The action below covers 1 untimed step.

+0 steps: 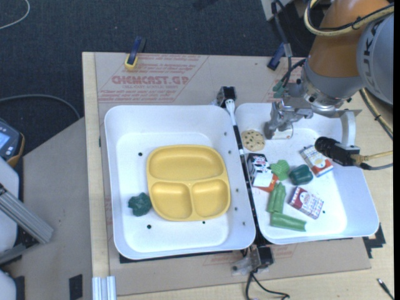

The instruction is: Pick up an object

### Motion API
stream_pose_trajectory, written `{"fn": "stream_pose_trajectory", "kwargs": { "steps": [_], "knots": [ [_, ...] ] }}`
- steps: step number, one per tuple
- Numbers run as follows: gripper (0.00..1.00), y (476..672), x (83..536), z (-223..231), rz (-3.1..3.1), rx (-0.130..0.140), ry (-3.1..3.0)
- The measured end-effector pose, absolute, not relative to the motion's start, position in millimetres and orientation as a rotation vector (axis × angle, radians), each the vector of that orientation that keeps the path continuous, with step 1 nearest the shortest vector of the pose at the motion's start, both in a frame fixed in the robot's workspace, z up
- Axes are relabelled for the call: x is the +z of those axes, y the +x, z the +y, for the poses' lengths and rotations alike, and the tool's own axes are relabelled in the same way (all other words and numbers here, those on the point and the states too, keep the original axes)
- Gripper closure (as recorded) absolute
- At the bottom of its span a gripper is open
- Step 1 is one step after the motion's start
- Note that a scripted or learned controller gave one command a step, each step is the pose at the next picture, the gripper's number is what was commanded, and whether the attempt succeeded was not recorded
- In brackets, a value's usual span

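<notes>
Camera view showed the end effector (275,129) low in the right white bin (359,220), its grip state unclear, with a round speckled cookie (253,139) just beside at eight o'clock.

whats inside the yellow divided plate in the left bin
Nothing visible: all three compartments of the yellow plate show bare yellow. The green toy lies outside it, on the left bin floor by the plate's left edge. What lies under the plate is covered.
</notes>
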<state>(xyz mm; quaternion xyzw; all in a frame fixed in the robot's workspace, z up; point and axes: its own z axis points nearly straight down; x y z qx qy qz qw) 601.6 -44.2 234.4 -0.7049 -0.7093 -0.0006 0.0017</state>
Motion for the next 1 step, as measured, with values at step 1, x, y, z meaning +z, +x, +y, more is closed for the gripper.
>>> {"fn": "stream_pose_trajectory", "kwargs": {
  "steps": [1],
  "knots": [
    [1.0,592.7,220.3,8.8,-2.224,0.003,-2.212]
  ]
}}
